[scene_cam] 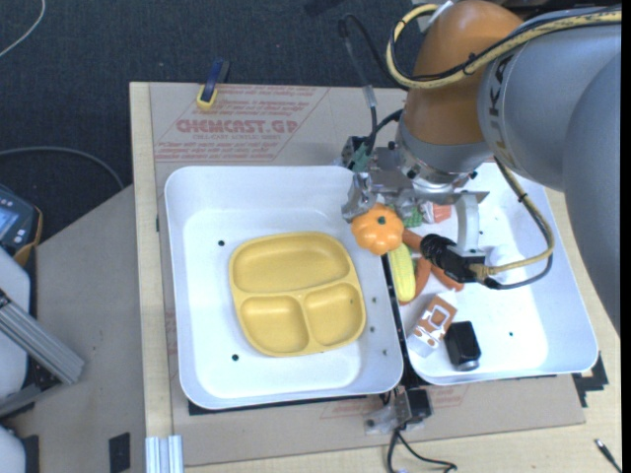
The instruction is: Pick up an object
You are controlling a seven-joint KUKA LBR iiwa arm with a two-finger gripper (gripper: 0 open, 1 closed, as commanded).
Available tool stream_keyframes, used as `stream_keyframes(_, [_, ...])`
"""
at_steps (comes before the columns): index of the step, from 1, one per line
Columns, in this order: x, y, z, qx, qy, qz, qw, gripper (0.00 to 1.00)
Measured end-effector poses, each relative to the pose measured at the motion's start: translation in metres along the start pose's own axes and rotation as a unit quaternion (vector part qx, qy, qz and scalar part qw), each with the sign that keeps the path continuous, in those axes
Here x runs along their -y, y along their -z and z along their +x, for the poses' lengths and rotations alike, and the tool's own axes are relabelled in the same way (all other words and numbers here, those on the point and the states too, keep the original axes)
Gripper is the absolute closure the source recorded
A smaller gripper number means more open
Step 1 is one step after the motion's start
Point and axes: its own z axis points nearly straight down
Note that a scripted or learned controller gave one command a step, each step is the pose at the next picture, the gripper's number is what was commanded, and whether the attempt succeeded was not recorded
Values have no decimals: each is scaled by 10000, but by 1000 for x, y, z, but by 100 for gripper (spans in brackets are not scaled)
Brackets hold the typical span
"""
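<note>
Two shallow white bins sit side by side on the bench: a left bin (187, 264) and a right bin (562, 313). The left bin holds one yellow tray (296, 292) divided into three compartments. Around the seam between the bins and in the right bin are five small objects: one orange toy pumpkin (378, 232), one yellow-green banana-shaped piece (402, 275), one orange carrot-shaped piece (426, 267), one small patterned orange-and-white block (432, 323), and one small black block (461, 345). One robot arm (552, 77) reaches over them.
</note>
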Motion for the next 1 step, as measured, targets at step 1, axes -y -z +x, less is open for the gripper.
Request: stream_keyframes(1, [-7,16,-9,13,-31,-34,10000,100])
